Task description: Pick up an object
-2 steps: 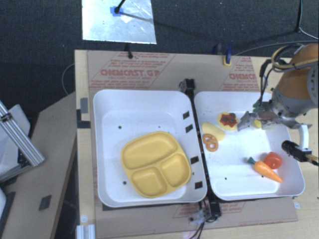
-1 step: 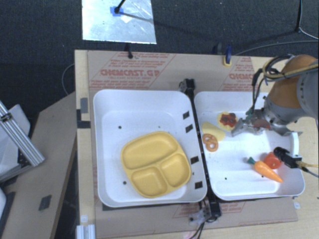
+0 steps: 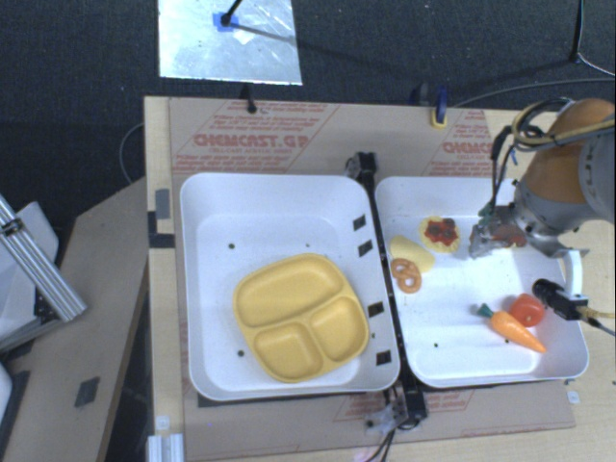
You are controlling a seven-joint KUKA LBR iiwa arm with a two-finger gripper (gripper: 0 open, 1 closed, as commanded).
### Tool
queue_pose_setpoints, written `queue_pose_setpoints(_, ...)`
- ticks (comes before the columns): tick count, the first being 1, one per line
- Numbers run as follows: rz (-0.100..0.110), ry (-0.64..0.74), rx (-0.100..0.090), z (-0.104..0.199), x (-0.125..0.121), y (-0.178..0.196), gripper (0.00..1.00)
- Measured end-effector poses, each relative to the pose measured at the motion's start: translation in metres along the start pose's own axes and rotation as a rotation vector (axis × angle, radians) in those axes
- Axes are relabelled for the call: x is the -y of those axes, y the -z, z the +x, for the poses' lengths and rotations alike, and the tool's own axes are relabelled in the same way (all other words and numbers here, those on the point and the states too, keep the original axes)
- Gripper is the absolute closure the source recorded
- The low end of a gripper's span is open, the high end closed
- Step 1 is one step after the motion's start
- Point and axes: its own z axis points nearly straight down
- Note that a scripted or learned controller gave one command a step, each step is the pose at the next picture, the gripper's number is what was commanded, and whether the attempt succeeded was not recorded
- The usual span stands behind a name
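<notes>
Camera view: grey arm (image 3: 568, 176) with an orange band comes in from the right, over the far right side of the right bin (image 3: 452, 306). Pincer (image 3: 484, 241) sits low over the bin floor just right of the pizza toy (image 3: 441, 232). It is blurred and seen from above, so cannot tell how far open it is, and nothing can be made out in its grip.

Task things all lie in the right bin:
- pizza toy, a small wedge, red on yellow, near the far left part
- pale yellow piece (image 3: 414, 252), smooth oval, just beside the pizza toy, nearer the divider
- pretzel (image 3: 407, 276), brown looped shape, touching the pale piece's near edge
- carrot (image 3: 515, 330), orange cone with a green stub, lying flat near the near right corner
- red round toy (image 3: 527, 308), glossy, touching the carrot's far side; what it is is hard to say

The wrist crowds the bin's right edge and hides part of its rim there.

Left bin (image 3: 279, 200) is shallow white plastic with rounded corners and holds a yellow plate (image 3: 300, 316) with three compartments, lying at a slant. Black tabs (image 3: 365, 248) run along the seam between the bins.

Tabletop (image 3: 260, 133) under the bins is a brown sheet with red lettering, partly covered. A crinkled silver sheet (image 3: 226, 27) lies beyond it on the dark floor. A metal rail (image 3: 38, 268) is cut off at the left edge
</notes>
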Motion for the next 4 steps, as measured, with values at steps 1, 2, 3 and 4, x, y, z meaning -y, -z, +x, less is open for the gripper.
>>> queue_pose_setpoints(1,-0.002,0.003,0.000,0.004,0.004,0.061,1.00)
queue_pose_setpoints(2,-0.004,0.004,0.001,0.003,-0.002,0.126,1.00)
queue_pose_setpoints(3,0.002,0.004,-0.001,0.003,-0.003,0.133,1.00)
queue_pose_setpoints(4,0.003,0.007,-0.002,0.052,-0.006,0.128,1.00)
